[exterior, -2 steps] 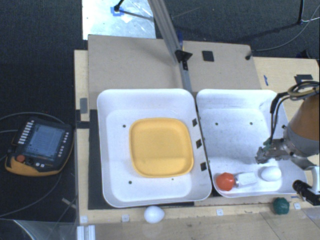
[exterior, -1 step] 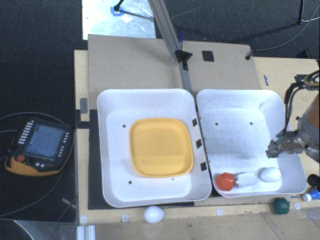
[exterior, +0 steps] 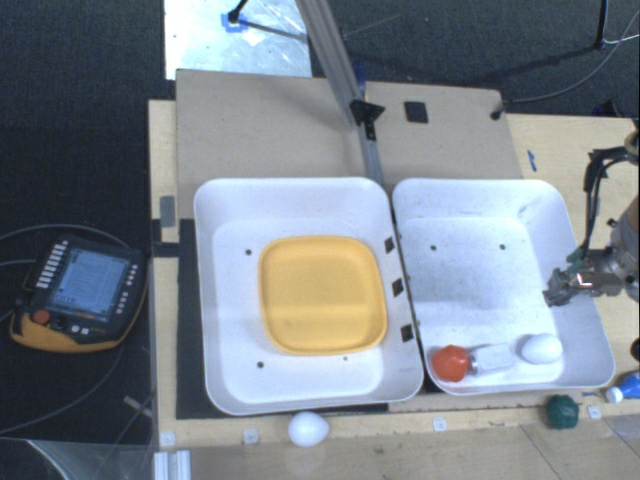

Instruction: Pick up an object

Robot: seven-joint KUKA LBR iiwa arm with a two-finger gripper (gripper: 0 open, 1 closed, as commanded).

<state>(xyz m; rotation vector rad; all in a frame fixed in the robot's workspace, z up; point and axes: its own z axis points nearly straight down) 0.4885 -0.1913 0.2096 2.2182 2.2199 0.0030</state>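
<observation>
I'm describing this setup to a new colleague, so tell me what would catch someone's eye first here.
The yellow plate stands out most, lying flat in the middle of the left bin. Next comes the red ball at the near edge of the right bin, with a white egg-shaped object close by. The pincer sits over the right bin's right rim.

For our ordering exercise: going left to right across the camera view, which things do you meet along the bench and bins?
Teach pendant → yellow plate → orange ball → white egg-shaped object → gripper.
</observation>
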